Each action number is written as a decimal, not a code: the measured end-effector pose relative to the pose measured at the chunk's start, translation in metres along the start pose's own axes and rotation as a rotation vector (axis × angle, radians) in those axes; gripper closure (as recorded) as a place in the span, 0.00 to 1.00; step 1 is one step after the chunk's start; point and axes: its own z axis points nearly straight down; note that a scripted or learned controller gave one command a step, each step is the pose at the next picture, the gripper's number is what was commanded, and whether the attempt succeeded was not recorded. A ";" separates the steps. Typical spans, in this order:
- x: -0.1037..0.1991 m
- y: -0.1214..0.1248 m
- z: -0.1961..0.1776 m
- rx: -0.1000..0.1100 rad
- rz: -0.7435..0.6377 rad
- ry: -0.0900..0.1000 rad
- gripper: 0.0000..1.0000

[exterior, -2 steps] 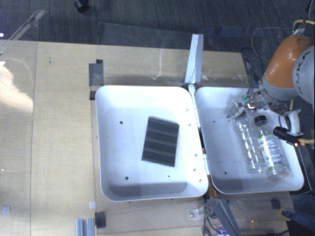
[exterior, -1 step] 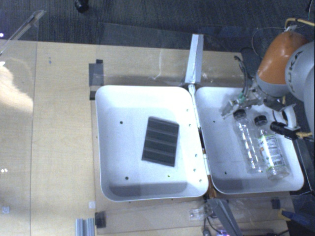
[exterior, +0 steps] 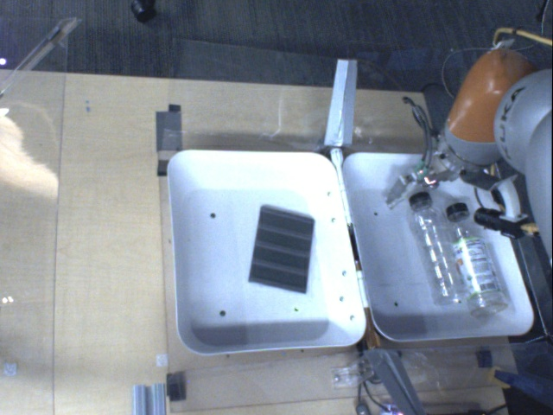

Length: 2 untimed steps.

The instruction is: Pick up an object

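Two clear plastic bottles with black caps point(exterior: 456, 262) lay in the right white bin point(exterior: 380, 318) | gripper point(exterior: 421, 178) hovered nearby, grip state unclear | light, slippery, crushable; best taken mid-body.

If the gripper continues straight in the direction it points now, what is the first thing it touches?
Probably the capped end of the nearer clear bottle in the right bin. The gripper points down and leftward just above that cap. Depth is unclear, so it may meet the bin floor first.
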 end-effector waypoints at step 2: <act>-0.006 0.003 -0.014 -0.017 -0.077 -0.008 1.00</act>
